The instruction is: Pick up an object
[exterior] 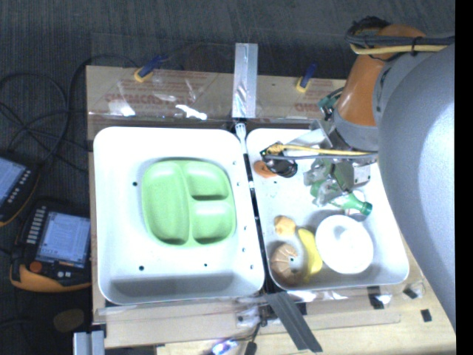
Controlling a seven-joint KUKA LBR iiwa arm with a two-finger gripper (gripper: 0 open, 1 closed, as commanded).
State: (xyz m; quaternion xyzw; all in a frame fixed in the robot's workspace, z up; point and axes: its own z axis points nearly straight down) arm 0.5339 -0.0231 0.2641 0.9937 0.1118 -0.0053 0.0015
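The gripper [331,177] hangs low in the right bin [395,272], toward twelve o'clock; whether it is spread or pinched, I cannot tell. A green object [353,203] lies just beside it at four o'clock. Farther toward six sit a white bowl [344,244] and a banana [310,250].

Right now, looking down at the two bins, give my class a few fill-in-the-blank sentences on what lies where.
1. The green divided plastic tray lies in the ____ white bin.
2. The yellow banana lies between the brown ball and the round ____ lid.
3. The green tray has ____ compartments.
4. The gripper hangs over the ____ bin.

Missing words: left; white; three; right
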